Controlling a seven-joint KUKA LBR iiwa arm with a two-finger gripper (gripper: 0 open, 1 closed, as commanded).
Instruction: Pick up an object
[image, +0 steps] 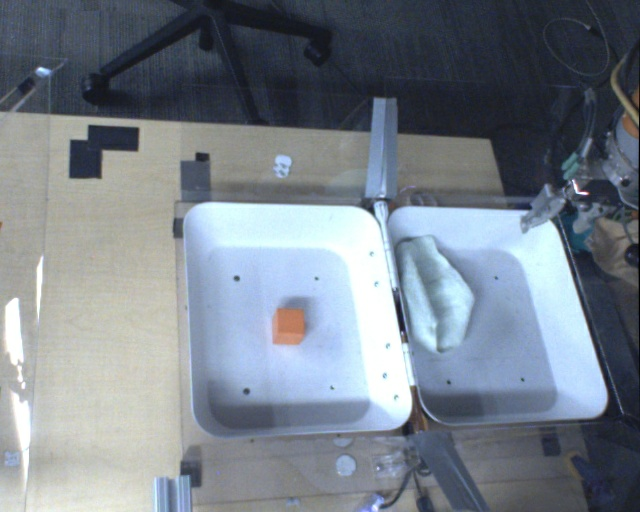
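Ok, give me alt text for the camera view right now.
An orange cube sits near the middle of the left bin; a crumpled pale cloth lies along the right bin's left side. The gripper hangs over that bin's far right corner.

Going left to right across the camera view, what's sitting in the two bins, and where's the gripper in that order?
Orange cube in the left bin → pale crumpled cloth in the right bin → gripper at that bin's far right corner.

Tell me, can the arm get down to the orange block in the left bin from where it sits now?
Probably yes. The orange block lies alone on the floor of the left bin, nothing over it. The gripper sits at the right bin's far right corner, so it must cross that bin, the pale cloth and the divider.
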